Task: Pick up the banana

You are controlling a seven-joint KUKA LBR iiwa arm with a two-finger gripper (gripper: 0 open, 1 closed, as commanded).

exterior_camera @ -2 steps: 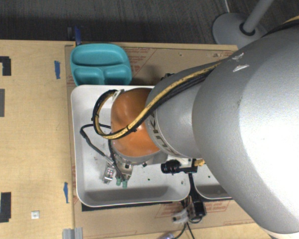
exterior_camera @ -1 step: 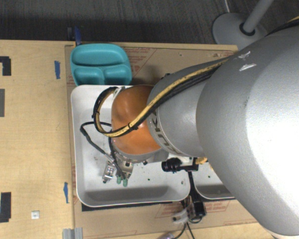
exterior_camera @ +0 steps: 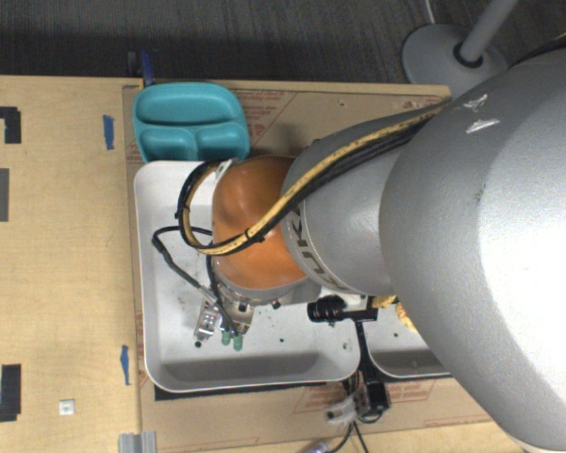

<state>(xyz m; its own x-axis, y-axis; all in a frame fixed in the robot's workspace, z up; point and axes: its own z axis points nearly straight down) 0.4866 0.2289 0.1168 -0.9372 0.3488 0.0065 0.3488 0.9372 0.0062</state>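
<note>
Even, fairly bright overhead light, soft glare on the grey arm (exterior_camera: 472,243); pale sheen on the white bin (exterior_camera: 160,253) floor; mild softness throughout, dim floor at top

A robotics lab: a large grey industrial arm (exterior_camera: 453,243) with exposed cabling reaches over shallow white bins (exterior_camera: 156,281) on a plywood counter (exterior_camera: 57,281) marked with blue and black tape, grey carpet (exterior_camera: 217,17) beyond, a metal stand base (exterior_camera: 443,55) nearby.
</note>
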